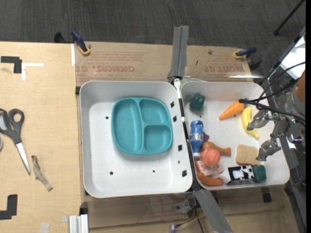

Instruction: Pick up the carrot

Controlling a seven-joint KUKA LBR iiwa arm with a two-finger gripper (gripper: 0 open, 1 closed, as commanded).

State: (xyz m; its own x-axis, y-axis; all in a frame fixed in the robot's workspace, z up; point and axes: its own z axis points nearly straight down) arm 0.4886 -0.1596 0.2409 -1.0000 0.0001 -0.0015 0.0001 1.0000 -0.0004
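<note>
The carrot (231, 110), orange with a dark green top, lies tilted in the far part of the right bin (219, 90), just left of a yellow banana (248, 120). My gripper (261, 136) hangs over the right side of that bin, to the right of and nearer than the carrot. Its two fingers (256, 123) stand apart, so it is open, and nothing is held between them. The banana's lower end lies close beside the upper finger.
The right bin also holds a green cup (197, 101), blue bottle (196, 134), pink ball (210, 157), drumstick (217, 148), sausage (210, 180), bread slice (246, 154) and a black-and-white box (241, 173). A teal divided plate (142, 125) sits in the left bin. Scissors (14, 135) lie far left.
</note>
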